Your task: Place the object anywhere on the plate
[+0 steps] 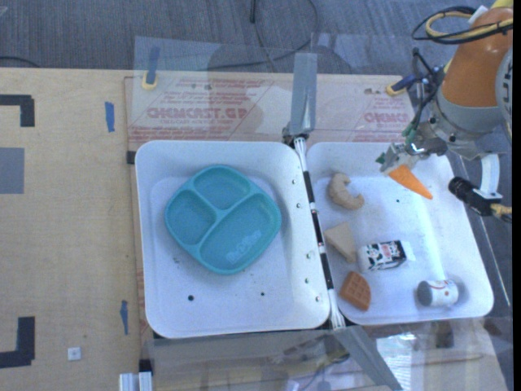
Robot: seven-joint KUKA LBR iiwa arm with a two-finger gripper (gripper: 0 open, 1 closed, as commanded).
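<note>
The arm [480, 63] reaches in from the right, its orange band above the far right corner of the right bin [468, 255]. The gripper [404, 155] hangs at that bin's far edge, and its tips sit right at the blunt end of an orange carrot [411, 179]. The carrot slants down and to the right from the claw, its pointed end toward the bin's right wall. The tips are small and dark here, so I cannot tell whether the claw is wide, narrow or closed on the carrot; the two look to be touching or just beside each other.

4 more items lie in the right bin: a tan croissant [344, 192] near the divider, a pale wedge of bread [341, 239] below it, a small black-and-white carton [383, 253] just right of the wedge, and a waffle-patterned cookie [356, 290] toward the near edge. A white tube with a grey end [437, 292] rests by the near right corner.

The left bin [159, 300] holds the teal plate [223, 218], which has 3 compartments and lies well apart from the carrot, across the divider between the 2 bins.
</note>
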